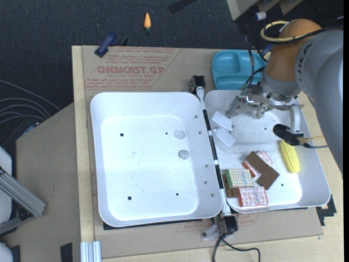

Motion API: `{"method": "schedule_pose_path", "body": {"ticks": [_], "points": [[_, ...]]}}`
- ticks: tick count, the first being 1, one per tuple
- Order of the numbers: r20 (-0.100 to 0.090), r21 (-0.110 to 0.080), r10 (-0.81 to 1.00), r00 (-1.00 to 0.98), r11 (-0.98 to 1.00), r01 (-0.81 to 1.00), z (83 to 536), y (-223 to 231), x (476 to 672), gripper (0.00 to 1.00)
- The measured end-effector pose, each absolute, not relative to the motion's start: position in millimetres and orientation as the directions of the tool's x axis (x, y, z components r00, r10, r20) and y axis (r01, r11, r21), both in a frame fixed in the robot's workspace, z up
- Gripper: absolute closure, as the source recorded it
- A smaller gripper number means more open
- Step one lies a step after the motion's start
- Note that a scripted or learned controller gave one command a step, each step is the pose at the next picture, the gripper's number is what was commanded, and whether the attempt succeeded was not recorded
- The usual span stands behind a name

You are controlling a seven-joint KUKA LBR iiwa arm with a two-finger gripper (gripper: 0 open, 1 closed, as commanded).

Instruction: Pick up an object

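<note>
My gripper (250,106) hangs over the back part of the right bin (312,183), below the grey arm and its orange band. Nothing shows in its grasp. In that bin lie a yellow corn cob (289,156) at the right and a brown block (263,168) in the middle. A green patterned box (239,176) and a red and white box (252,197) sit at the front. Two white blocks (223,122) (226,140) rest by the bin's left wall, a little left of and nearer than the gripper.
The left bin (99,109) sits beside the right one, with a black divider strip between them. A teal tray (233,69) stands on the bench behind the right bin. A blue object (105,45) and a small orange one (147,21) lie beyond the bench's back edge.
</note>
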State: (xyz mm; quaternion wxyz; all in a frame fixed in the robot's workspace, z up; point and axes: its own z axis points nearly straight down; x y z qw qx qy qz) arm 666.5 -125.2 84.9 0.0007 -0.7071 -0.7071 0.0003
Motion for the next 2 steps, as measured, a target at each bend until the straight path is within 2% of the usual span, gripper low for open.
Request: {"method": "schedule_pose_path", "body": {"ticks": [1,2], "points": [[-0.002,0.002,1.000,0.001,0.000,1.000,85.0,-167.5,666.7,0.00],[-0.003,0.006,1.000,0.000,0.000,1.000,95.8,-166.9,667.7,1.00]]}}
